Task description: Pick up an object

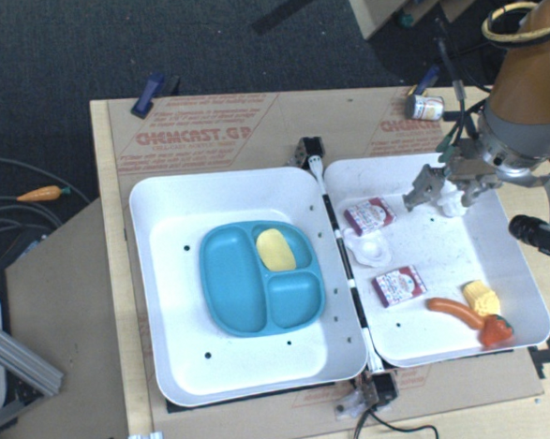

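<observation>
Surface [203, 125]: we log a brown board printed with red lettering, carrying two shallow white bins side by side.
Left bin [166, 268]: we find a blue three-part plastic tray [237, 287] with a pale yellow rounded piece [276, 250] in its upper right compartment.
Right bin [502, 236]: we count five loose things.
Arm [525, 103]: grey and orange, over the right bin's far corner.
Hand [439, 191]: above the bin's upper part; we cannot tell its opening, and we see nothing in it.
Packets: two red-and-white sachets [368, 216], [399, 285], with a white cup-like piece [367, 248] between them.
Near corner: orange carrot-shaped toy [455, 311] touching a yellow block [481, 296].
</observation>
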Tool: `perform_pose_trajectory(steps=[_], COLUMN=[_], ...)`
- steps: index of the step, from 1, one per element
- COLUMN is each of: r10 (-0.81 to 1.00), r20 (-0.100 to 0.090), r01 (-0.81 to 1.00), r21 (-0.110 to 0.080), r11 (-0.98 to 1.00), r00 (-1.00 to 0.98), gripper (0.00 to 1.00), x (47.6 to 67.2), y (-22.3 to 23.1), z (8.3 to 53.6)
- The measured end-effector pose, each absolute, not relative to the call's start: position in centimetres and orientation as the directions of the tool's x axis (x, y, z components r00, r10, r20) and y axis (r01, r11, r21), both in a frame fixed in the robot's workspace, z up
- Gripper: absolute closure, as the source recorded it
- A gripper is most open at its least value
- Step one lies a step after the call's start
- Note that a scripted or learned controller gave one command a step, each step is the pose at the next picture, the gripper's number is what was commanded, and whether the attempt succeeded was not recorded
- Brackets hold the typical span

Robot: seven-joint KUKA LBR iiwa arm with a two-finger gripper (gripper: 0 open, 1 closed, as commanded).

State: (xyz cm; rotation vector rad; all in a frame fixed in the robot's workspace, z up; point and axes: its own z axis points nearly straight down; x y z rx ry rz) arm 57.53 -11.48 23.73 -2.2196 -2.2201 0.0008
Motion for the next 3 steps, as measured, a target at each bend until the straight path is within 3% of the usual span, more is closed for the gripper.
perform_pose_trajectory(steps=[1, 2, 3], r10=[1.000, 1.000, 1.000], r20=[0.000, 0.001, 0.001], r01=[1.000, 1.000, 1.000], r21=[0.000, 0.001, 0.002], r11=[-0.001, 0.001, 0.001], r00=[0.001, -0.001, -0.001], gripper=[0.00, 0.00, 0.00], x=[58.3, 60.5, 66.2], y=[-13.5, -10.8, -9.2], z=[8.5, 8.5, 8.5])
